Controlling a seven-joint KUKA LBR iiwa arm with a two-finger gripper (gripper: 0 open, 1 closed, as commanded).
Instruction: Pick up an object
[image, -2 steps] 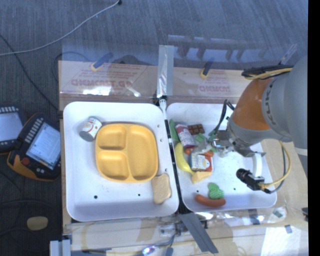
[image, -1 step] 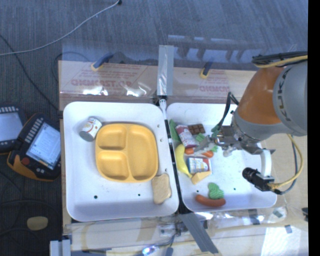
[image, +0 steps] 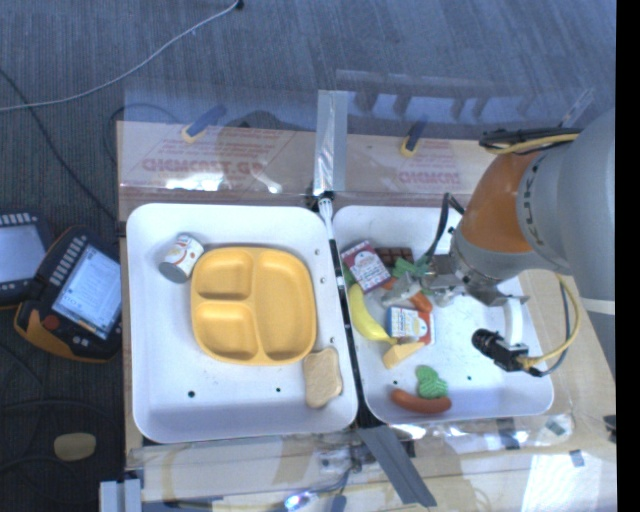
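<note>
The gripper (image: 428, 285) dips into the right bin's (image: 530, 400) heap of toy food (image: 400, 300); whether it's spread or pinching, I cannot tell. Packed so tight, pieces could slip or come up together.

Even, cool, bluish light falling from above. White bins (image: 150, 400) reading bright, near overexposure on bare floors. Glare showing on clear film over cardboard (image: 230, 160) behind bins and on metal divider strip (image: 328, 140). Shadows staying soft and short: thin rim under yellow tray (image: 255, 303), faint patch beneath arm (image: 540, 210). Carpet (image: 300, 40) rendering dim. Overall sharpness low, small items looking soft, fine detail smearing.
</note>
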